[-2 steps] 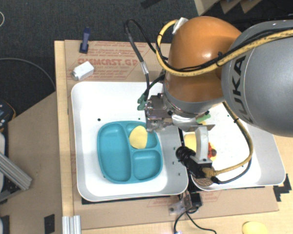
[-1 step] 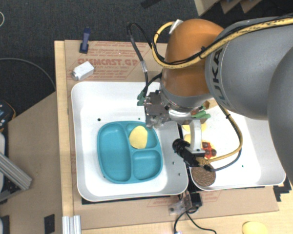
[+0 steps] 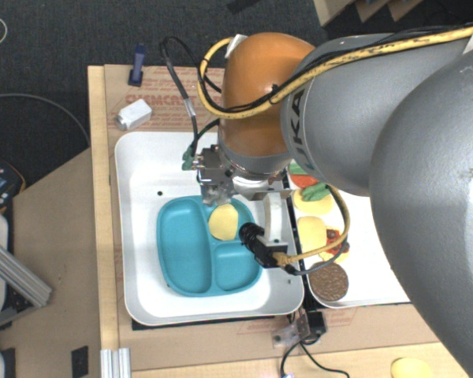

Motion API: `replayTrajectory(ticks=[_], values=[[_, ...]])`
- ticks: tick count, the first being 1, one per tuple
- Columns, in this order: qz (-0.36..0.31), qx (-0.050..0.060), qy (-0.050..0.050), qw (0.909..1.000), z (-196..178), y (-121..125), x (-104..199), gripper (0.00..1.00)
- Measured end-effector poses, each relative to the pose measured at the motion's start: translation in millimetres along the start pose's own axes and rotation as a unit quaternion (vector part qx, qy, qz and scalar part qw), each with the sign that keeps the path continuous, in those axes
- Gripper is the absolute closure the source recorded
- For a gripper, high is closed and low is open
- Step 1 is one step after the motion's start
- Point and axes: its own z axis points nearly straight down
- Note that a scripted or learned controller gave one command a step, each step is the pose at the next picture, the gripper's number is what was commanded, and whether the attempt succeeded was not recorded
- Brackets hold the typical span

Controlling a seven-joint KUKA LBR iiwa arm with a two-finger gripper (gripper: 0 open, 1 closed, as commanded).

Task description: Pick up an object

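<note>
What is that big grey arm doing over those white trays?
The grey arm reaches in over the left bin, its gripper low above a blue divided tray. A pale yellow round object lies on that tray right under it. The right bin holds more small things, among them a brown disc. Nothing looks lifted yet.

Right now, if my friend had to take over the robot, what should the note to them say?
Gripper: low in the left bin, at the far edge of the blue divided tray; its grip is hidden by the arm.
Things: a pale yellow round object sits on the tray just under the gripper. The right bin holds a yellow piece, a brown disc and red and green bits.
Done: nothing visibly lifted.
Left: pick something up.
</note>
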Motion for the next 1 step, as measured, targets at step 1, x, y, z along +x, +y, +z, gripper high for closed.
replayTrajectory(ticks=[1], values=[[0.0,-0.006,0.002,1.0,-117.0,-21.2,10.8,1.0]])
